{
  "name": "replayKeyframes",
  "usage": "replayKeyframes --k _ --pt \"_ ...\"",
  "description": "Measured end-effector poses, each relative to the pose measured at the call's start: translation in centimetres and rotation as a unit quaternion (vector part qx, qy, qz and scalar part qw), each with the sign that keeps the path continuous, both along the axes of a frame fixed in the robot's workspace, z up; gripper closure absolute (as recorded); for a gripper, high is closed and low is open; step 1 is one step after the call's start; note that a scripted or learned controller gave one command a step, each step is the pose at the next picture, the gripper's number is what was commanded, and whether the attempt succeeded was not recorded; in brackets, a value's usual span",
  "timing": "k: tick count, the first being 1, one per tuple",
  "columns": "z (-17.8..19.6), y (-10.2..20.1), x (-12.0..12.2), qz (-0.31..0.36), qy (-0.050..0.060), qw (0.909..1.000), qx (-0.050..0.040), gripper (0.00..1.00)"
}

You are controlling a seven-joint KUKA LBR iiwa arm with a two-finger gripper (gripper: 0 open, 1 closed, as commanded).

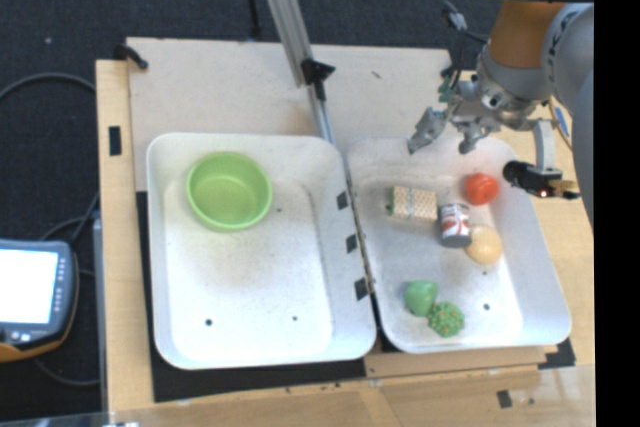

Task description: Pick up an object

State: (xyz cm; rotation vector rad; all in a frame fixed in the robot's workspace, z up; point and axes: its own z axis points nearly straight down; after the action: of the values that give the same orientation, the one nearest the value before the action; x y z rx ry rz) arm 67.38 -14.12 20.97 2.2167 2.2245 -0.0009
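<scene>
Broccoli beside green pepper

Arm comes in from upper right, grey w/ orange band just above wrist, cables looping off the top. Wrist angles down and to the left. Gripper hangs at arm's lower-left end, two fingers splayed wide apart, left finger sticking out further than the right one. Nothing between fingers.
</scene>
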Motion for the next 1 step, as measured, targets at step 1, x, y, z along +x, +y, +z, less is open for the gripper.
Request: replayKeyframes --k 1 --pt "0.01 -0.05 -0.01 0.0 0.0 1.0 -0.0006 0.0"
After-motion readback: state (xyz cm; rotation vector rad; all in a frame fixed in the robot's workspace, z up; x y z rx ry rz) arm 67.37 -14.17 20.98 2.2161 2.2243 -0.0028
